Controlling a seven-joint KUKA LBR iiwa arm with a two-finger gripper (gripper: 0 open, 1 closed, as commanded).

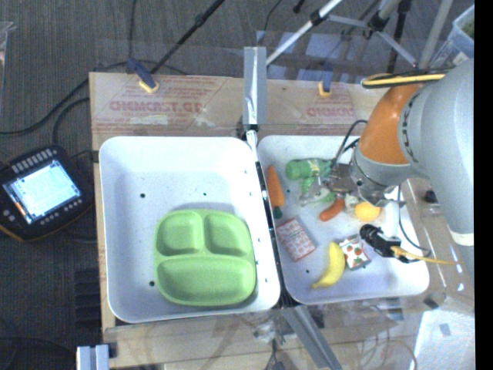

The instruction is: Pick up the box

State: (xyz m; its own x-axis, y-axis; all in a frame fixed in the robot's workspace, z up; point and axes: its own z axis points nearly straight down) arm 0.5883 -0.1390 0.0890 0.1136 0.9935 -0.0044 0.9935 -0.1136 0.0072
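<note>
Red-and-white patterned box (pixel 353 253) lies low in the right bin (pixel 408 284) touching the banana (pixel 331 266), while the hand (pixel 340 179), grip state indeterminable, sits above among clutter, so a descent risks snagging neighbouring fruit.

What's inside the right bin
In the right bin: a carrot, green packet, flat box, banana and small box. The arm covers the far right corner.

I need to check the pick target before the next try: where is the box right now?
The box lies flat in the right bin, near its left wall, just below the carrot and up-left of the banana.
</note>
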